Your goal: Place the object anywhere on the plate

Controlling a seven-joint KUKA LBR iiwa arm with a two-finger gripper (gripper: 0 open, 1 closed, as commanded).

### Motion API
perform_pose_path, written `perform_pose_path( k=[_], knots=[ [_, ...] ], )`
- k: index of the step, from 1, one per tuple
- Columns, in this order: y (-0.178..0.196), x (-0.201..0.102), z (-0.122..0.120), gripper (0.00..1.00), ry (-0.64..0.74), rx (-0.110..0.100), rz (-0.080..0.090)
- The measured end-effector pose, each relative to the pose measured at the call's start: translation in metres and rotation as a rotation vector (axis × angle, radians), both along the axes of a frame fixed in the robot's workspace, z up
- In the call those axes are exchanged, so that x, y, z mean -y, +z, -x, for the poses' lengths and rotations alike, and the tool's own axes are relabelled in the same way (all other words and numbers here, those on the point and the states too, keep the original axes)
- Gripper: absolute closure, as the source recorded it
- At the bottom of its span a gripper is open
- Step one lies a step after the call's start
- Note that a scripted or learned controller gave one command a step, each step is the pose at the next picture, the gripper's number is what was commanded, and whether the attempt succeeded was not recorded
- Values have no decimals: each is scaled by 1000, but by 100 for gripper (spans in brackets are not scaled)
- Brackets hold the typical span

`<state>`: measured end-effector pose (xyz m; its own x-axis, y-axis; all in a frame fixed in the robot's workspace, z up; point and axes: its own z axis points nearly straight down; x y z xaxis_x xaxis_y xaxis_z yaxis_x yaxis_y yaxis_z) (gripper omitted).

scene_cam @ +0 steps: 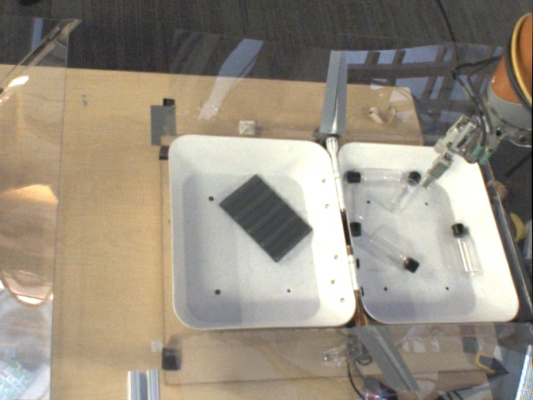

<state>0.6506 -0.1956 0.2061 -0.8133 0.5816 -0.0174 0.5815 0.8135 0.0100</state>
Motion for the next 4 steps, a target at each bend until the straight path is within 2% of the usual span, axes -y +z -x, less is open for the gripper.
perform_pose_path(
  k=[1, 2, 3, 4],
  knots=[
    [13, -1, -3, 100, 0, 11, 1],
    [37, 0, -9, 100, 45, -11, 0],
    [78, 11, -12, 100, -63, -11, -1],
    [12, -12, 71, 100, -38, -12, -1]
  ],
)
